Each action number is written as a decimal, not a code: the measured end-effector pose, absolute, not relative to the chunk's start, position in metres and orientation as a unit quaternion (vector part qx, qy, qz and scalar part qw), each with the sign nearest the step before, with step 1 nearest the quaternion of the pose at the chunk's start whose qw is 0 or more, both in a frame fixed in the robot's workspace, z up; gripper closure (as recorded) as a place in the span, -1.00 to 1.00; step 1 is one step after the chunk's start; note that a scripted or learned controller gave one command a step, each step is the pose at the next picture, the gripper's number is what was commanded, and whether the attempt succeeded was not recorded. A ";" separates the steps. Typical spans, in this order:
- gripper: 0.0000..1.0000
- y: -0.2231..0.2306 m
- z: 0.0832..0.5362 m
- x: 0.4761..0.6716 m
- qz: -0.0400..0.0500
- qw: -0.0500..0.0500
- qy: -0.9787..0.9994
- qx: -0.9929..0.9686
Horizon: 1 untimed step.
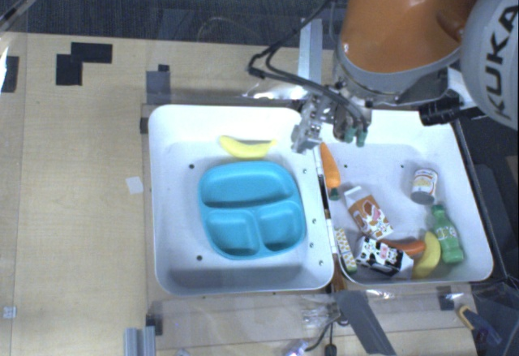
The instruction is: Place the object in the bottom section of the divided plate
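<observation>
Pincer [324, 129] low over bins' divider [318, 184]

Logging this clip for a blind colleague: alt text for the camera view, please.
A blue divided plate lies in the left bin, a banana beside it; the gripper hangs above a carrot.

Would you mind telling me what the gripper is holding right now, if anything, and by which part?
It cannot be told: the gripper hangs over the rim between the bins, just above the carrot, with no object visible between its tips.
</observation>
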State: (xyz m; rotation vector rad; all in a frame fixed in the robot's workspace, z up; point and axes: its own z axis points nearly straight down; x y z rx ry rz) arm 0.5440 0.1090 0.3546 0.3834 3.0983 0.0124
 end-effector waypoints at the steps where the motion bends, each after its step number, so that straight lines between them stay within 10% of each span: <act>1: -1.00 0.109 0.355 0.544 0.004 0.010 0.992 0.123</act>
